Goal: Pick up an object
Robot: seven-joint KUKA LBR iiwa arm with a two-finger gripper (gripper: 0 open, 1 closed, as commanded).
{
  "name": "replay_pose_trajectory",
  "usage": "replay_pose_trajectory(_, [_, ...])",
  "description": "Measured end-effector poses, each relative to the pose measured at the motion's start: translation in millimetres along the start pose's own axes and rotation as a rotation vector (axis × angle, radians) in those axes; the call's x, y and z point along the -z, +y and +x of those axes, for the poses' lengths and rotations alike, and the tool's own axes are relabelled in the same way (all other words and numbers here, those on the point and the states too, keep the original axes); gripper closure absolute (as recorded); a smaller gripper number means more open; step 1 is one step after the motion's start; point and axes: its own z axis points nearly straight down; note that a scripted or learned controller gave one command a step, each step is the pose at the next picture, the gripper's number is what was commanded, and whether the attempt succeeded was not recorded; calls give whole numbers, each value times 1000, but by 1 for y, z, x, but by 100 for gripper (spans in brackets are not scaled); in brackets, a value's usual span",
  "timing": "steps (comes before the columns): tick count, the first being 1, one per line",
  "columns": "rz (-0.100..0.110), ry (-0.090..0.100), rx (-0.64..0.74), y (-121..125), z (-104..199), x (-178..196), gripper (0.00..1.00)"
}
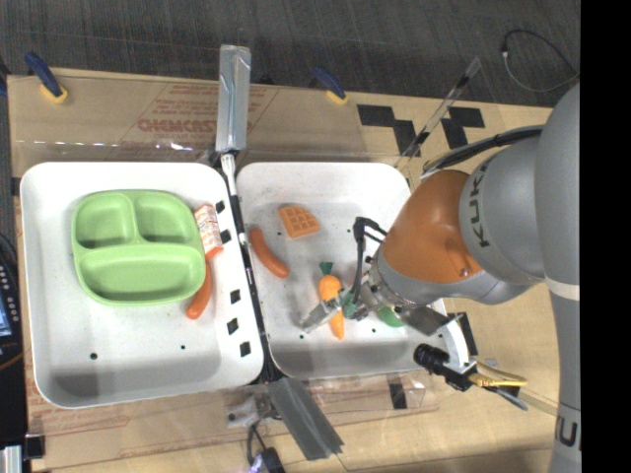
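One camera is looking down from above the bench [325, 116] at a slant, far enough to be taking in both white bins [49, 264]. The arm [493, 225] is reaching in at the right of the bins.

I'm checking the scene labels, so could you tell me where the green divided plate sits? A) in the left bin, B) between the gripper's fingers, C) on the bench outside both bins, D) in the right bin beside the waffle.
A: the green divided plate lies flat in the left bin, while the waffle and the gripper are over in the right bin.
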Motion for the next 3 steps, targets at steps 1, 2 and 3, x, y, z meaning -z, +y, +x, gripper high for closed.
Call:
replay_pose_trajectory(1, [3,0,4,0,-1,8,100])
replay_pose_trajectory(2, [3,0,4,0,-1,8,0])
replay_pose_trajectory(3, [7,2,10,0,-1,15,100])
